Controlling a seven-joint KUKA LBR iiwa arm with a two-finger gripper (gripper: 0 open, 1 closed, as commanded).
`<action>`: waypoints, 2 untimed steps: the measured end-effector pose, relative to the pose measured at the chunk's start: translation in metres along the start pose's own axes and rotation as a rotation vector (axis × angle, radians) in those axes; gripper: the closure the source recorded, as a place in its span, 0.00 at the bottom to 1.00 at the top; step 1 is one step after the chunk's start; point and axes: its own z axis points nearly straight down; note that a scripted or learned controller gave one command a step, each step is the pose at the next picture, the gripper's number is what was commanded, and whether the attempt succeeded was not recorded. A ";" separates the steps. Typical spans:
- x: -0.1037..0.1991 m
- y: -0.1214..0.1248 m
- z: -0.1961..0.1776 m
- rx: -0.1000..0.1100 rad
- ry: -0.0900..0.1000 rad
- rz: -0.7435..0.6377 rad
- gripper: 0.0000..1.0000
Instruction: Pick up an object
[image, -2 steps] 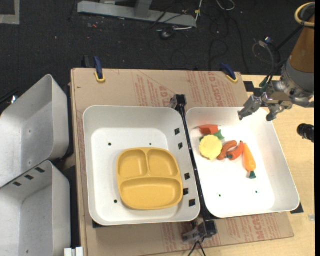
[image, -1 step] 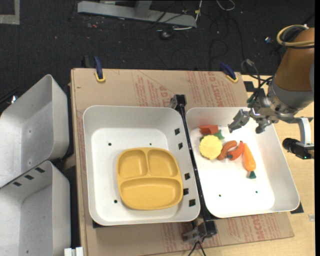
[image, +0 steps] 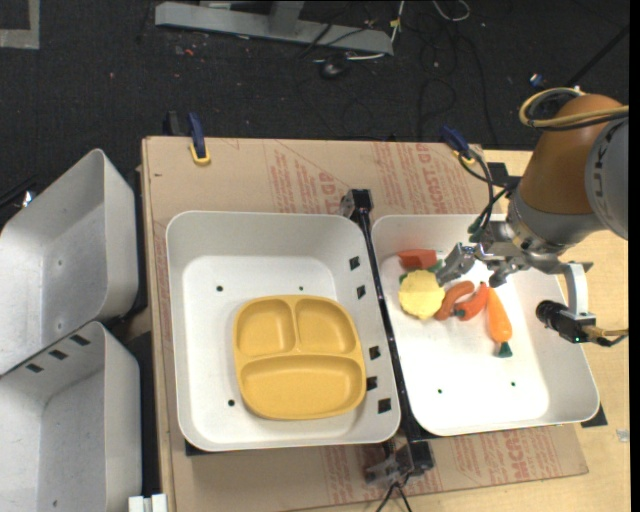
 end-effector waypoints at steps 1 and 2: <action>0.001 -0.006 0.060 -0.005 -0.003 0.001 0.00; 0.000 -0.004 0.045 -0.014 -0.006 0.002 1.00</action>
